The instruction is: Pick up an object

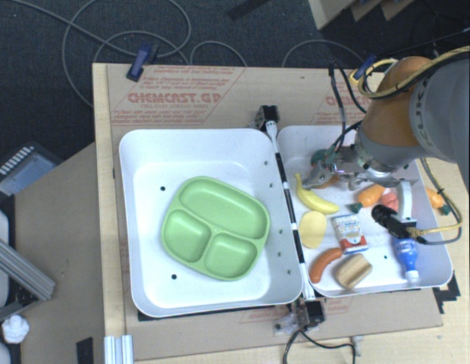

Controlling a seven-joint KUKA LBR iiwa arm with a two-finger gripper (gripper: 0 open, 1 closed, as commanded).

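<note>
A: What carries it all?

B: A pale brown worktop (pixel 220 89) with red lettering printed across its far part. Dark carpet lies beyond it, with thin cables looping over the floor and a small blue clip (pixel 141 61) at the worktop's far left corner.

A: And the bins?

B: Two shallow white ones, side by side and touching along a dark hinge strip. The left bin (pixel 144 158) holds a light green divided tray (pixel 214 227) with three compartments, lying at a tilt near the middle. Bare white floor shows all round that tray.

A: The right bin?

B: The right bin (pixel 440 275) is crowded. A yellow banana (pixel 314 199) lies by its left wall, with a pale yellow rounded piece (pixel 312 229) just below it. Next to that is a small red-and-white packet (pixel 349 232). An orange sausage-shaped piece (pixel 324 263) and a tan bread-like piece (pixel 352 271) lie touching near the front wall. A blue-and-white bottle (pixel 407 258) lies toward the front right, and an orange lump (pixel 369 196) sits near the middle.

A: Where is the arm?

B: It comes in from the right, grey with an orange band (pixel 394 105). Its hand (pixel 333 169) is low over the far part of the right bin, just above the banana. I cannot tell whether its fingers are apart or together, nor whether anything is between them.

A: Any room there?

B: Little; the things lie close together.
</note>
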